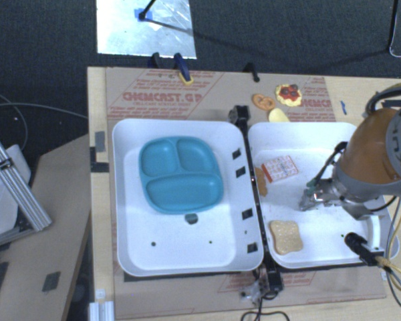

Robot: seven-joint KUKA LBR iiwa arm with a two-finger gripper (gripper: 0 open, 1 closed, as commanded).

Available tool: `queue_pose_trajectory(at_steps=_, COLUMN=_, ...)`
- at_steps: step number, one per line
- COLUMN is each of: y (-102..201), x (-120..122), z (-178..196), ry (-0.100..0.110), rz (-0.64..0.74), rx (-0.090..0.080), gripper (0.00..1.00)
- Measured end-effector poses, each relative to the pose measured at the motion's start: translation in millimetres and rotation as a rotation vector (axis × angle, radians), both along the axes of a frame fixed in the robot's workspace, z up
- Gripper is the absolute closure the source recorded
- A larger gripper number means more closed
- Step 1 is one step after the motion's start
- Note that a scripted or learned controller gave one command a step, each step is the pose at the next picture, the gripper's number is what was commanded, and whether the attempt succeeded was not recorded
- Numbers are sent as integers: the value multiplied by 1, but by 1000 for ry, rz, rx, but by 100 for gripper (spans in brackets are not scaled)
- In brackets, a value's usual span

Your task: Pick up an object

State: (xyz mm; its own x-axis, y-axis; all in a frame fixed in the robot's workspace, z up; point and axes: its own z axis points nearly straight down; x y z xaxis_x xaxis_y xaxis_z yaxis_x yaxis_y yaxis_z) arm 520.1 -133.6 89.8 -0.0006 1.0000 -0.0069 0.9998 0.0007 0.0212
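Observation:
My gripper (312,199) hangs low over the middle of the right bin (321,154), its fingers too small and dark to read. A slice of toast (286,237) lies near that bin's front left corner, below and left of the gripper. A red-and-white patterned card (280,168) lies toward the bin's back left. A thin tan piece (260,182) rests against the bin's left wall. In the left bin (130,246) sits a blue divided plate (181,173), with a small dark object (192,218) just in front of it.
On the cardboard behind the right bin lie a pretzel-like piece (262,101), a small pizza-like toy (289,94) and a yellow piece (278,116). A black divider with clips (247,179) runs between the bins. The arm's body (377,152) covers the right bin's right side.

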Motion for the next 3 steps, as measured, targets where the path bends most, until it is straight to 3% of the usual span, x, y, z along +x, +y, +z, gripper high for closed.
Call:
queue_pose_trajectory(at_steps=1, y=-33, x=0, z=24, ry=17, rz=-2, rx=4, gripper=100)
queue_pose_trajectory(at_steps=2, y=59, x=-17, z=99, ry=14, rz=12, rx=10, gripper=100)
queue_pose_trajectory(at_steps=3, y=26, x=-34, z=74, ry=21, rz=-2, rx=6, gripper=100)
